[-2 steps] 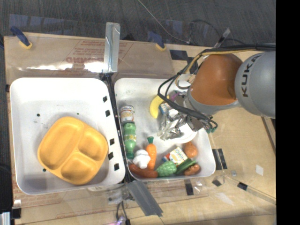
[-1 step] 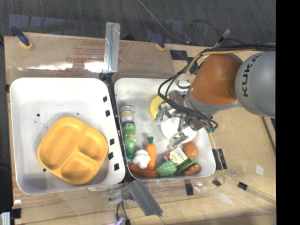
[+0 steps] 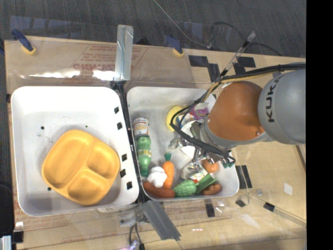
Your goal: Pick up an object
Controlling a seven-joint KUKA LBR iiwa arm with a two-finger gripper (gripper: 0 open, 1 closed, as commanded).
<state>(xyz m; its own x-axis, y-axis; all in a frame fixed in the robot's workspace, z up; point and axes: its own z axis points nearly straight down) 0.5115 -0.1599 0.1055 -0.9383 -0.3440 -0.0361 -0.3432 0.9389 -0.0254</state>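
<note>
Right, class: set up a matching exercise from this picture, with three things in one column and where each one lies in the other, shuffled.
Things:
1. yellow divided tray
2. green bottle
3. carrot

Places:
A. right bin, along its left wall
B. left bin
C. right bin, near its front edge among the toy food

Pairs: 1-B, 2-A, 3-C

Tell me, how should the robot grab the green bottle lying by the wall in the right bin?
Probably from straight above, fingers closing across the middle of the green bottle. It lies flat and lengthwise along the right bin's left wall, so its long sides are the narrow way to pinch. The wall side looks tight, so one finger may barely fit there.
</note>
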